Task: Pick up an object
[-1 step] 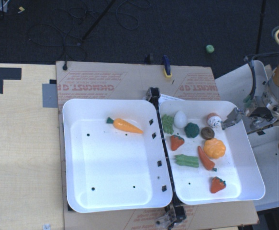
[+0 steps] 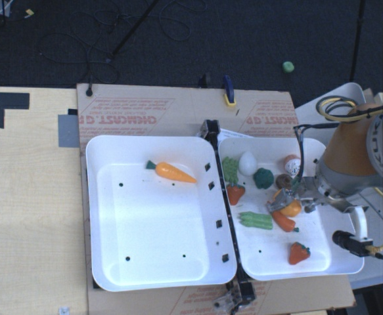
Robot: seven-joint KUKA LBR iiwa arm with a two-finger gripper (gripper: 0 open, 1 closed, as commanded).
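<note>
Red "CHEMCAST" lettering, upside down, repeated across the brown board (image 2: 178, 113) under both bins

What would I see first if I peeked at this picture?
Probably the carrot, lying alone in the left bin. Then the right bin, crowded with toy food: a white egg, a green bean pod and a strawberry. The robot arm reaches in from the right, its gripper down among an orange piece and others.
</note>
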